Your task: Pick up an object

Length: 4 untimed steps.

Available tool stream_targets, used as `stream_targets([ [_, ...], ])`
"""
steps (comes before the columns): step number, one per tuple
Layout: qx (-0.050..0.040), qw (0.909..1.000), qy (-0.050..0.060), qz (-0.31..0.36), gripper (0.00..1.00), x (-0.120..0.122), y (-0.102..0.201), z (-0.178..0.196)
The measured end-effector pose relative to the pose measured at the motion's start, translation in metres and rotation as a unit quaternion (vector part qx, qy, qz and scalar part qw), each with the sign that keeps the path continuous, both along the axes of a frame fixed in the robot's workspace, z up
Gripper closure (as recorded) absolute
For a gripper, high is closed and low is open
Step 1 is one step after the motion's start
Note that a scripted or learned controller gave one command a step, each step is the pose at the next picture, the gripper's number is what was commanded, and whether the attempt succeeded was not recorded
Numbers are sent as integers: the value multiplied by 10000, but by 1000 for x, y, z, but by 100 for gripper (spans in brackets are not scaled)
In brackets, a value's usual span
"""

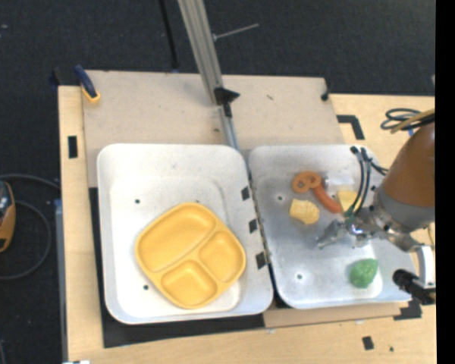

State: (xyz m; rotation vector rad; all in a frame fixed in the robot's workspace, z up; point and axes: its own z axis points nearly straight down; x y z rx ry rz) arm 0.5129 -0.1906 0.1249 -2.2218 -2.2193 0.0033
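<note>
Yellow tray [190, 255] left, green lump [363, 272] right

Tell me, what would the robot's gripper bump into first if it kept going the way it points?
Probably the bare floor of the right bin. The gripper points down and left, and the yellow piece sits just above that line, though depth is hard to judge.

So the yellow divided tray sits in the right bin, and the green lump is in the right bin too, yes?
Not quite. The camera view shows the yellow tray in the left bin. The green lump is indeed in the right bin.
</note>
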Motion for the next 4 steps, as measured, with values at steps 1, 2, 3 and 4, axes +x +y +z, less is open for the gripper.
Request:
stream_targets([
  [1,-6,10000,-32,-14,100,2,-1,14],
  [2,-11,10000,-42,20,100,8,-7,59],
  [3,-12,10000,-48,26,100,19,-5,111],
  [4,-3,10000,-27,27,100,20,-6,121],
])
